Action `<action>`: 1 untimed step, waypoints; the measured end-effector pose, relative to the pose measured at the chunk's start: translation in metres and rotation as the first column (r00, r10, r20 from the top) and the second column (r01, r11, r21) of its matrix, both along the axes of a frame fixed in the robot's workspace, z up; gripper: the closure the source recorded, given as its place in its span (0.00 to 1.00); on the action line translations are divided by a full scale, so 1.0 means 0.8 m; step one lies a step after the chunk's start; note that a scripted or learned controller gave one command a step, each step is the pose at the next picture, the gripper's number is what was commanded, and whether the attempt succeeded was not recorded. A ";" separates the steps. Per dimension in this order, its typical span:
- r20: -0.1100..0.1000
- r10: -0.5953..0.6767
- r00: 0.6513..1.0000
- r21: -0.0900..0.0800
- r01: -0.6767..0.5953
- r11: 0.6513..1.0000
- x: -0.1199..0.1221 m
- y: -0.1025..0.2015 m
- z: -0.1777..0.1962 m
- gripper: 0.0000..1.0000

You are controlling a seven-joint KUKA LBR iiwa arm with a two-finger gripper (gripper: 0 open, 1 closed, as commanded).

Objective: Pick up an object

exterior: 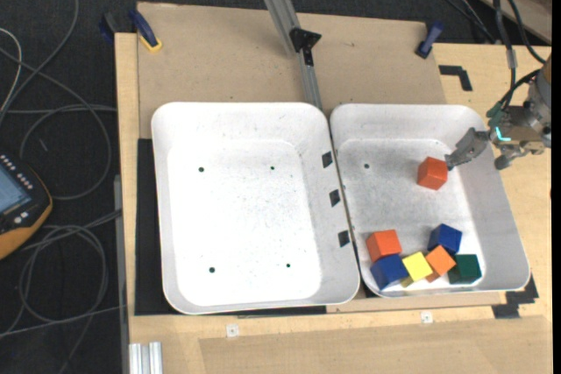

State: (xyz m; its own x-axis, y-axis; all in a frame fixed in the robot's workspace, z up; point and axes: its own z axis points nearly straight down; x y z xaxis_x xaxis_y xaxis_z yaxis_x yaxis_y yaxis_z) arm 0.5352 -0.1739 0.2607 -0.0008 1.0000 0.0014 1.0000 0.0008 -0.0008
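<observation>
A cluster of small blocks lies at the near end of the right-hand bin (491, 188): an orange cube (383, 243), a blue block (388, 271), a yellow block (416, 265), a second orange block (440, 259), another blue block (446, 237) and a green block (466, 267), packed closely together against the bin's near rim. Farther up the same bin, well apart from that cluster, a lone red-orange cube (431, 173) sits on the bin floor. The gripper (482, 149) reaches in over the bin's right rim, one dark finger (463, 149) angled down so its tip comes just beside the cube's upper right corner, possibly touching it. The second finger hangs out over the bin's right rim, well clear of the cube, so the tool looks spread apart and nothing sits between its fingers. The left-hand bin (175, 188), beside the right-hand bin, has no part in the action.

The step in hand appears to be the approach to the lone cube, the grasp itself not yet made. The next move would call for shifting the gripper farther into the right-hand bin so the fingers straddle the cube, then lowering and closing. With only one finger at the corner, a closing motion from here would likely nudge the cube aside rather than seize it.
</observation>
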 end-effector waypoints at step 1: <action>-0.007 -0.001 1.000 0.002 0.001 1.000 -0.001 0.005 -0.078 0.00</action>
State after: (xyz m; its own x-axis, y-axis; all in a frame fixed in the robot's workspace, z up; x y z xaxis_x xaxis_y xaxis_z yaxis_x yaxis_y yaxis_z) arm 0.5344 -0.1702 0.1980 -0.0002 1.0000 0.0031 1.0000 0.0002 -0.0073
